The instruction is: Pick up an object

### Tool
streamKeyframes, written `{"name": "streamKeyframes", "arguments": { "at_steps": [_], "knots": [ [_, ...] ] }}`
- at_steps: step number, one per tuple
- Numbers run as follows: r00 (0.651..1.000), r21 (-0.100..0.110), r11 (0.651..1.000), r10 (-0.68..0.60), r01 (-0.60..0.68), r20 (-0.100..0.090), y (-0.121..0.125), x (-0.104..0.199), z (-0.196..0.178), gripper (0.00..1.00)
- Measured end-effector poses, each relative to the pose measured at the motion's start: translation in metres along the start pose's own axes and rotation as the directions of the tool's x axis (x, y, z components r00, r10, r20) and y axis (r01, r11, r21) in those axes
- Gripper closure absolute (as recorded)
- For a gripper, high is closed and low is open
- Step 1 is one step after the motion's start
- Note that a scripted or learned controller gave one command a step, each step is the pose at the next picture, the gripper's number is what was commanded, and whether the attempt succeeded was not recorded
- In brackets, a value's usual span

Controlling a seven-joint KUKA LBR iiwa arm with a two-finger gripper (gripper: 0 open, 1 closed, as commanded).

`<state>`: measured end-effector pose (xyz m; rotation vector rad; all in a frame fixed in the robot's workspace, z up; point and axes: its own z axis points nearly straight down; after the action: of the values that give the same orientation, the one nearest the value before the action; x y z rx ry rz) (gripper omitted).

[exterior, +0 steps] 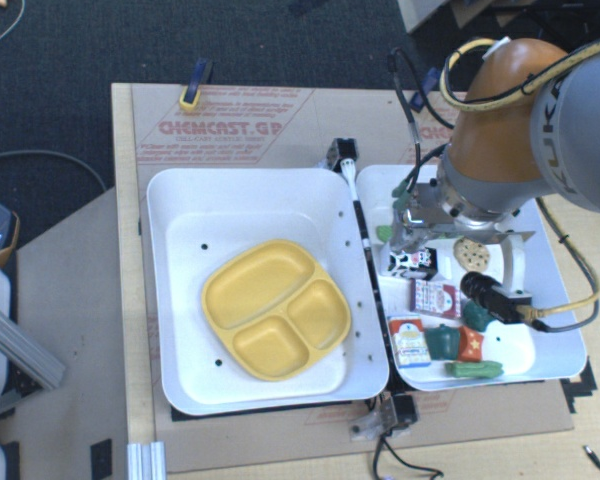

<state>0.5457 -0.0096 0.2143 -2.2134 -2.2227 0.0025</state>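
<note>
1. Pincer (408,226) low in right bin (560,268), far-left part; whether released or clenched cannot be told.
2. Small objects (442,313) clustered in right bin, nearer than pincer.
3. Yellow divided plate (276,309) lies in left bin (180,208).

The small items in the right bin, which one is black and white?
The cow-patterned piece, lying just below the tool near the bin's left wall. The others around it are red, green, white or a tan cookie.
</note>
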Motion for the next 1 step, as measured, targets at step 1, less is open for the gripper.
{"name": "streamKeyframes", "arguments": {
  "at_steps": [1],
  "knots": [
    [1.0,-0.006,1.0,0.003,-0.003,0.002,0.0047,0.0045,-0.0023,1.0]
  ]
}}
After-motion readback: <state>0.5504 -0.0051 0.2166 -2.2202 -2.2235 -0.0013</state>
